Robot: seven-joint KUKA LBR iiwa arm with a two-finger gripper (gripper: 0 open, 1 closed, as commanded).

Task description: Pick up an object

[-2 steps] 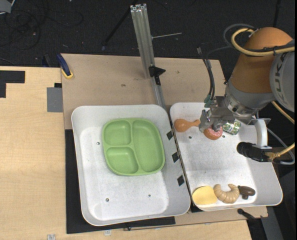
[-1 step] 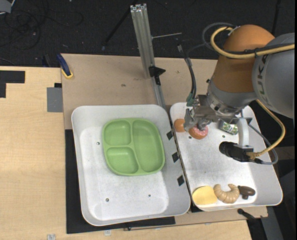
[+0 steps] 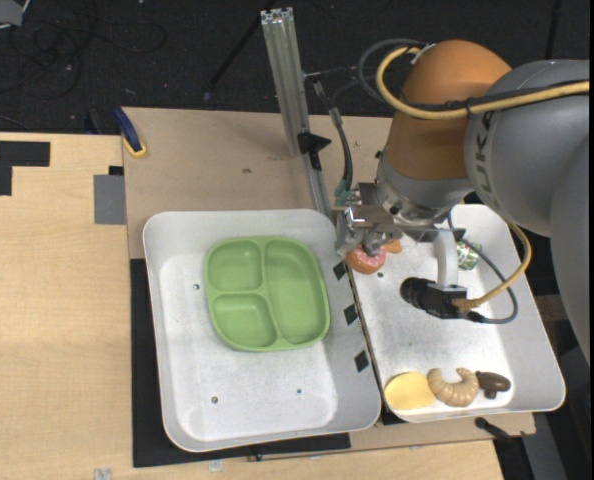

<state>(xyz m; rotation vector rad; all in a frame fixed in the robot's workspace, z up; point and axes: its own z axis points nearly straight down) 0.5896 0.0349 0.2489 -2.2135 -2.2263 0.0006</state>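
Bench (image 3: 57, 268) of pale wood carries two shallow white bins side by side. The grey arm (image 3: 537, 138) with its orange band comes in over the far right corner and covers most of the right bin's far edge.

The left bin (image 3: 177, 388) holds a green divided plate (image 3: 267, 293) set toward its far right part. Bare white floor runs along its left edge and across the whole near half, so there is wide room there. The right bin (image 3: 417, 348) is bare through its middle and along its right edge.

At the right bin's near edge three small things lie in a row. A yellow piece (image 3: 407, 391) sits in the near left corner, a tan curled piece (image 3: 454, 386) touches it, and a small brown piece (image 3: 494, 381) lies just beside that.

The gripper (image 3: 369, 240) hangs over the right bin's far left corner, close to the wall shared with the left bin. A pink-orange piece (image 3: 367, 260) sits right under it, at its tip. I cannot tell whether the gripper is apart or together, or whether it clamps that piece.
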